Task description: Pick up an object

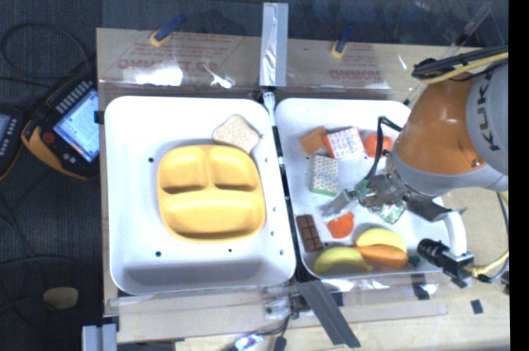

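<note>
Right white bin [291, 176]: gripper [366, 196], finger state unclear, hovers beside red toy [340, 225].

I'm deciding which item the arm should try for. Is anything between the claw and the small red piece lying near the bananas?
Nothing visible lies between them. The claw hangs just up and to the right of the small red piece, with bare bin floor in the gap. The bananas lie below it, off that line.

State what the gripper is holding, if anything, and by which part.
It cannot be told: the gripper sits low in the right bin among the toy foods.
</note>
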Controlling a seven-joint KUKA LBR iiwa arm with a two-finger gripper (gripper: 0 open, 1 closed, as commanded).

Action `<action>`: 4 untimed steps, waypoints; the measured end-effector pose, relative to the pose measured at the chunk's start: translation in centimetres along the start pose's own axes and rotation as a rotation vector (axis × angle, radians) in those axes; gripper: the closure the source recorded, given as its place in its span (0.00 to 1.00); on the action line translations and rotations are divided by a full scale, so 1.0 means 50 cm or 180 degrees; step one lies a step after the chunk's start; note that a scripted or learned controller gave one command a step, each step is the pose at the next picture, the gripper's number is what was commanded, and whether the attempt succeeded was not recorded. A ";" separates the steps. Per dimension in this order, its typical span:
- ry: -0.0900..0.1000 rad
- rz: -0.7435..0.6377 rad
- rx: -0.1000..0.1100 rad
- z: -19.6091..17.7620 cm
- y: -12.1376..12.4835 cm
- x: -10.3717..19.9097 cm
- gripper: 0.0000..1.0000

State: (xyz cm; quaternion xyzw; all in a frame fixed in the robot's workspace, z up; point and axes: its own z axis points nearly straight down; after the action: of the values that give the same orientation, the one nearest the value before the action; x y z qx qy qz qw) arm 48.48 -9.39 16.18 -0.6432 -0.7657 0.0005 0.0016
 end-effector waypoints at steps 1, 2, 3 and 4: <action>0.0005 -0.0001 0.0003 -0.017 0.001 0.001 1.00; 0.0005 -0.0001 0.0003 -0.017 0.001 0.001 0.00; -0.0010 -0.0123 -0.0025 0.140 -0.003 -0.029 0.00; -0.0009 -0.0120 -0.0029 0.121 -0.002 -0.029 1.00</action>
State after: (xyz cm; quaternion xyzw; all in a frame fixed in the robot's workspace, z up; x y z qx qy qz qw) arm 48.63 -10.84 10.12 -0.6286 -0.7777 -0.0021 -0.0024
